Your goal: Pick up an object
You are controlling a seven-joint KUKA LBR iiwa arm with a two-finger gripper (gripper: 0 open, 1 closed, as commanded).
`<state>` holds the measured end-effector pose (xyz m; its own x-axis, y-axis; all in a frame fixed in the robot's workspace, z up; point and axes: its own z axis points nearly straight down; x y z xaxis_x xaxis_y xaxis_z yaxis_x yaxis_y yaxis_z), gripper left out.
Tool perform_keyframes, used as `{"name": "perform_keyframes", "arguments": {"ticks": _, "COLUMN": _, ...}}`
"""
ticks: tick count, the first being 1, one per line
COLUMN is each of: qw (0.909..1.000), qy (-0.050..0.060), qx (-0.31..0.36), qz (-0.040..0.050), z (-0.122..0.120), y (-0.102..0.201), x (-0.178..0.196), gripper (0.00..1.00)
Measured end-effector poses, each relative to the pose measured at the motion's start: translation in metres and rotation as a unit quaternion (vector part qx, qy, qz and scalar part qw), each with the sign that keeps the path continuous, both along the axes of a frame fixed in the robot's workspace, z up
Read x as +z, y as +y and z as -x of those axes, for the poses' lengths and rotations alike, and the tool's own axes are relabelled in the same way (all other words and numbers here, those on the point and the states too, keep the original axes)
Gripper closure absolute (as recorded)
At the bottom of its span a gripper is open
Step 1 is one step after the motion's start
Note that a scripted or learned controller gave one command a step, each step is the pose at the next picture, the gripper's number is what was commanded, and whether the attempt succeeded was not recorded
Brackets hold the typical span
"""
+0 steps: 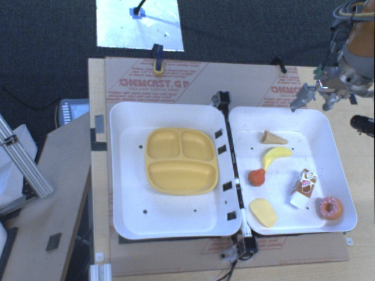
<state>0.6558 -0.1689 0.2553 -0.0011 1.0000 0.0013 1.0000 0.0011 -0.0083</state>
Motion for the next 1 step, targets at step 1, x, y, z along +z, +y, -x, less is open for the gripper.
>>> {"name": "perform_keyframes", "arguments": {"ticks": 1, "qw": 1.0000, "qy": -0.005, "qx": 0.001, "qz": 0.0009, "z": -0.0020, "y": 0.0004, "x": 0.0066, "gripper": 0.00}}
